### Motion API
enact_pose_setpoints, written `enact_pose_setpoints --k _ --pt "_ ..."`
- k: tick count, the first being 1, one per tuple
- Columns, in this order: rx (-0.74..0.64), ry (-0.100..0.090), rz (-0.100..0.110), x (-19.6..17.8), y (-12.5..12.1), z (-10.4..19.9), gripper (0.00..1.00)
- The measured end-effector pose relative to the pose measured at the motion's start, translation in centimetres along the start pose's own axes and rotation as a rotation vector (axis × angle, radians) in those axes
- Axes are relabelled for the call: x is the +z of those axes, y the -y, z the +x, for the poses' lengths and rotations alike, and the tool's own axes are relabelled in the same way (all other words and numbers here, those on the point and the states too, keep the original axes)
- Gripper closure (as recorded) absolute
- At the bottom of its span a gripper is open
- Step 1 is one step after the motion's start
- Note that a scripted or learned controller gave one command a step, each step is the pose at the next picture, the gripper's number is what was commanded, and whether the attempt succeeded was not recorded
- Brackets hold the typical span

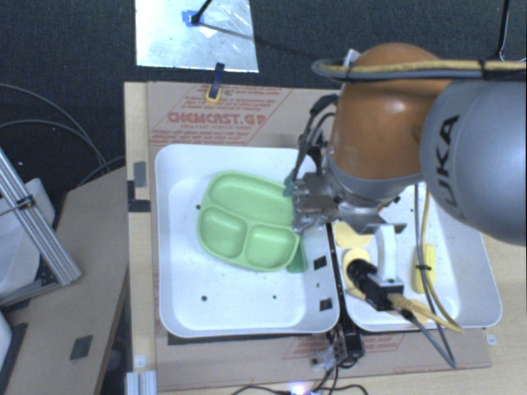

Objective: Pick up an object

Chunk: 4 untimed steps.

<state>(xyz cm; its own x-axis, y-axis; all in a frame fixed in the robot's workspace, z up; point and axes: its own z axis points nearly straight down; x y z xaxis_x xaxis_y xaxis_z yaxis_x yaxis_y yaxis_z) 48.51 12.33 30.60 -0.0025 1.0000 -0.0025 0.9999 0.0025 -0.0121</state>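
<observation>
Dark carpet (66,39): covers the floor all round, with a shiny silver sheet (198,23) lying on it well behind the green tray (239,220).
Metal frame (33,220): stands well to the left of the green tray, off the bins.
Tabletop (90,245): pale, with a printed cardboard sheet (230,113) under the bins, probably to keep them level and side by side.
Left bin (177,319): white and shallow, around the green tray; its walls would stop the tray sliding off.
Green tray: the likely thing to pick; it lies flat, compartments up, turned at a slant.
Tool (305,208): low at the green tray's right rim, I'd guess because that thin lip is the only part it could pinch. Apart or together, I cannot tell.
Right bin (478,303): right of the green tray, beneath the arm, with a yellow piece (424,266) in it.
</observation>
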Motion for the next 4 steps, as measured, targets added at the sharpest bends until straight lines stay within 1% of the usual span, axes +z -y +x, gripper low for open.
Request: enact_pose_setpoints --k 1,2,3,4 --pt "-0.005 -0.009 -0.034 -17.7 -4.1 3.1 1.0" --pt "-0.006 0.0 -0.002 -4.1 -3.0 7.7 1.0" --pt "0.002 0.001 -0.004 5.6 -4.6 8.1 1.0" --pt "0.006 -0.003 -0.018 0.5 -7.4 3.9 1.0"
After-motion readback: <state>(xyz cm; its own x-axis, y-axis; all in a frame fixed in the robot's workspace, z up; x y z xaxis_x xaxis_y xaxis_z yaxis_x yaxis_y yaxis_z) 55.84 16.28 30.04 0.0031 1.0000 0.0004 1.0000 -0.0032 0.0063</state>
